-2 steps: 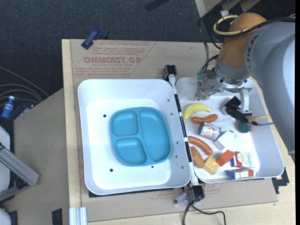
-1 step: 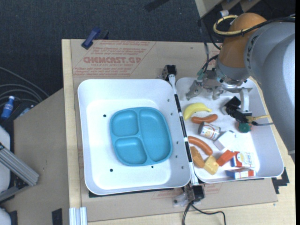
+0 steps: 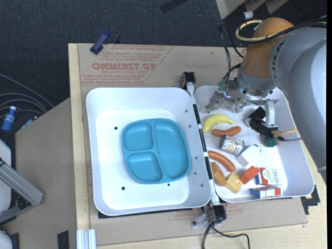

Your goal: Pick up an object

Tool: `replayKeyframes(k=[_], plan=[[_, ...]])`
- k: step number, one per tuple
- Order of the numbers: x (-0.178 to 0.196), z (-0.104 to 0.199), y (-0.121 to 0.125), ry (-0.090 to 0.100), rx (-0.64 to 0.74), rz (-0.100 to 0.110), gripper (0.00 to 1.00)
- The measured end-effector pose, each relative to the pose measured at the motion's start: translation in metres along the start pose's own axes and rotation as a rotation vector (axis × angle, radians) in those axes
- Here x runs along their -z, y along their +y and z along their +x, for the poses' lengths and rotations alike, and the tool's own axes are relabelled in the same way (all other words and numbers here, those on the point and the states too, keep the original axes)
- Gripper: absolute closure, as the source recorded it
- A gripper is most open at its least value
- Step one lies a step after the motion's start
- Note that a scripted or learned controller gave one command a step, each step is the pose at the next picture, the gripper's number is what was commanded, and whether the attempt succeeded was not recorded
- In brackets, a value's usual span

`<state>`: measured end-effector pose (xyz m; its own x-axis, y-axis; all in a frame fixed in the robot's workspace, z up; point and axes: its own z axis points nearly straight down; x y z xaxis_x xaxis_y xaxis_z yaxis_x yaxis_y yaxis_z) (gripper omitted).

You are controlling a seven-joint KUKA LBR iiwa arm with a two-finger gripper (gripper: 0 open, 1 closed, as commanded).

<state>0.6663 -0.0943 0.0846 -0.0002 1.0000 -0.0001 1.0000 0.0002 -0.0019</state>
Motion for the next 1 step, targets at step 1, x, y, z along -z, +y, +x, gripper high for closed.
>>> replayKeyframes(k=[1], plan=[[0.0004, 0.0023, 0.0, 0.0, 0.0, -0.001, 0.0]])
